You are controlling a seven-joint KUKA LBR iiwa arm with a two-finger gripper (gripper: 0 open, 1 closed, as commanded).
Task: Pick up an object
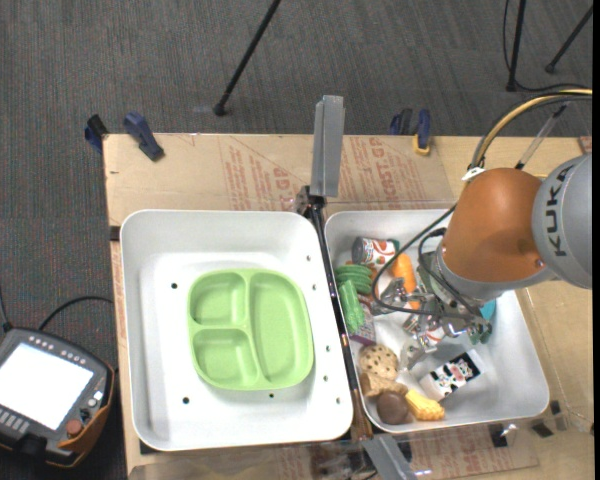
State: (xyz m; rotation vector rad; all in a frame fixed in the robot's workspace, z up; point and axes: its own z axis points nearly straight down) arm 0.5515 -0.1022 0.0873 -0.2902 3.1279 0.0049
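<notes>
I lower the gripper (435, 336) onto the clutter in the right bin (520, 338) near the desk's front edge; jaws' state: cannot tell.

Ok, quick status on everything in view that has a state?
Tool: down in the right bin, among the clutter.
Green tray: flat, upright, in the left bin.
Can: lying on its side.
Carton: lying flat.
Cookie: resting on the bin floor.

Robotics lab, tripod legs (252, 43), teach pendant (42, 395), clamped bench (230, 168)
</notes>
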